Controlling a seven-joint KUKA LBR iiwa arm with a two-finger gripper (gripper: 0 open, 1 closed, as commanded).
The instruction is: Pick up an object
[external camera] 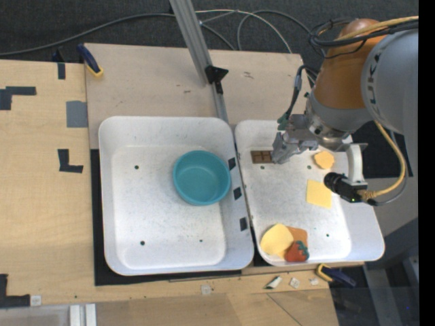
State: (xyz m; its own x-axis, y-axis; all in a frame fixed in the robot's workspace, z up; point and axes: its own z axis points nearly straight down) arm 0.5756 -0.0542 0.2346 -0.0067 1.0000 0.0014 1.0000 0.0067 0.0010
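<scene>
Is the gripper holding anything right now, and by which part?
Cannot tell. The gripper sits low beside the brown block in the right bin, but no object shows between its fingers.

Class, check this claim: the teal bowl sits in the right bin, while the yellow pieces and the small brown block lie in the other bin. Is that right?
Not quite. The camera view shows the teal bowl in the left bin, not the right. The yellow pieces and the small brown block do lie in the other bin, the right bin.

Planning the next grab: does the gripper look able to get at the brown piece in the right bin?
Probably yes. The gripper hangs right beside the brown piece, which lies alone near the right bin wall, nothing covering it.
</scene>
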